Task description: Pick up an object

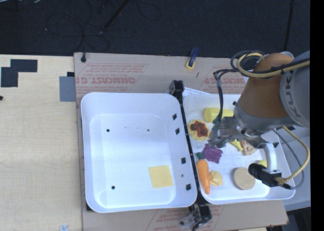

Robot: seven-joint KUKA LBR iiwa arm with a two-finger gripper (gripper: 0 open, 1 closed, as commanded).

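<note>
My gripper (218, 139) reaches down into the right bin (230, 197), just above a purple toy (212, 153). A red and yellow toy (198, 129) lies to its left and a yellow block (212, 113) behind it. An orange carrot (203, 175), a small pale yellow piece (216, 178) and a tan round disc (244, 179) lie near the bin's front. A pale scrap (248, 147) sits under the wrist. The arm hides part of the bin. A yellow square slice (161, 176) lies in the left bin (101, 123).
The two bins meet at a black-clipped divider (183, 139). A blue and yellow clamp (192, 59) sits on the cardboard base behind the bins. Wooden bench surface spreads to the left.
</note>
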